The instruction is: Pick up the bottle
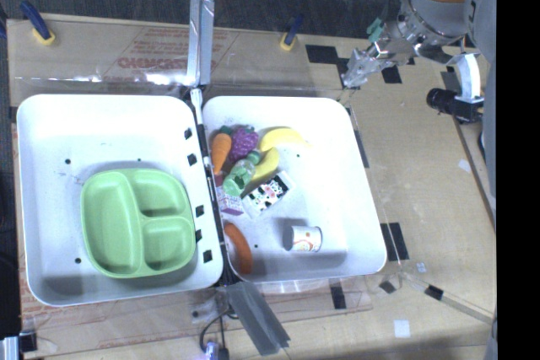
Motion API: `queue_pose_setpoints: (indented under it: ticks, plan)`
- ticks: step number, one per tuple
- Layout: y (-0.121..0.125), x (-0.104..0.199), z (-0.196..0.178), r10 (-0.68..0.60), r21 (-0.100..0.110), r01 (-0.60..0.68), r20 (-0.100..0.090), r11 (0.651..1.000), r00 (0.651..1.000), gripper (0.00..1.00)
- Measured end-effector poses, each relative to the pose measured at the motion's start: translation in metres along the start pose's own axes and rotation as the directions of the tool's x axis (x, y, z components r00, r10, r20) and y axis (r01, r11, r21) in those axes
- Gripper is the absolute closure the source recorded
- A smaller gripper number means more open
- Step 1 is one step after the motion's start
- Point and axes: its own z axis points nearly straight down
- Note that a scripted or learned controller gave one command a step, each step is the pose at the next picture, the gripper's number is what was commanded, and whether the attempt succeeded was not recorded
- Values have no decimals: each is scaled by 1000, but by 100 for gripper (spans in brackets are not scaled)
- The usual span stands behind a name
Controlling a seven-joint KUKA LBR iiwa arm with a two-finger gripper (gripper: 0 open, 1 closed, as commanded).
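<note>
my gripper (359,70) hangs above the bench just past the right bin's (359,206) far right corner, with bare bench around it. the bottle (240,178), green, lies in that bin's left half, between the carrot (220,153) and the banana (272,154), well apart from me. finger state: too small and blurred to tell. the bottle's outline is partly lost in the clutter.

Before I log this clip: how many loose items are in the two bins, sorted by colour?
Green: 2, divided plate, bottle
Orange: 2, carrot, orange piece by the front wall
Yellow: 1, banana
Purple: 1, grapes
White: 2, card box, cup
Total: 8
</note>
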Motion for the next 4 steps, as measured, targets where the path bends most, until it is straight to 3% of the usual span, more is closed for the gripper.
queue_pose_setpoints:
  ticks: [1,3,4]
  plan:
    - [-1,-1,-38,70,-2,-70,1,998,998,100]
    - [-1,-1,-3,135,2,-135,0,991,991,100]
    - [0,0,-14,129,3,-129,1,992,992,100]
